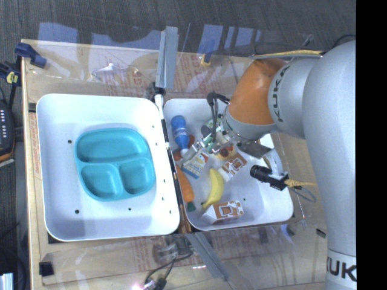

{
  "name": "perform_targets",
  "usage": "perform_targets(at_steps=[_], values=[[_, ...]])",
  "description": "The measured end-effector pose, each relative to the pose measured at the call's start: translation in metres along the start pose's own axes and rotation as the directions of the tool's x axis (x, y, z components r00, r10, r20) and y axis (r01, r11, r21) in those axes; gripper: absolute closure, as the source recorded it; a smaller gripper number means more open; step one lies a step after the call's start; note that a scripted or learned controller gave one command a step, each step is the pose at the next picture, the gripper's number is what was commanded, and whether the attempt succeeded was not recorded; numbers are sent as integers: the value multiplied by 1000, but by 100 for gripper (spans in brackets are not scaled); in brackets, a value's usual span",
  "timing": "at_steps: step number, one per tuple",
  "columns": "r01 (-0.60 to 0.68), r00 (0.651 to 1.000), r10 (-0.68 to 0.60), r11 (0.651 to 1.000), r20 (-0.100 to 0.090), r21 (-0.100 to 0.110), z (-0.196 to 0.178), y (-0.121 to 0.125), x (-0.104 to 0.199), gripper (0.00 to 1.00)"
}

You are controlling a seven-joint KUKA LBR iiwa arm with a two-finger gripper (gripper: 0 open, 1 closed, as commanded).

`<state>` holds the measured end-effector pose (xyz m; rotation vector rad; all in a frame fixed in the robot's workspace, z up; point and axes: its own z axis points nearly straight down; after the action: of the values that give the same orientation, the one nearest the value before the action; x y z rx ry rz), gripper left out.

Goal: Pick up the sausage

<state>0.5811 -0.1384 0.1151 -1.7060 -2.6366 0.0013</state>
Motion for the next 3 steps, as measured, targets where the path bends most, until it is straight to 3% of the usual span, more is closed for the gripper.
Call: perform_targets(at_steps=[1,2,3], values=[[-51,999,51,999,1,-1,24,15,-14,0],[-49,999,49,999,-3,7,15,13,-14,100],[-144,990,144,990,0,1,-77,90,15,100]])
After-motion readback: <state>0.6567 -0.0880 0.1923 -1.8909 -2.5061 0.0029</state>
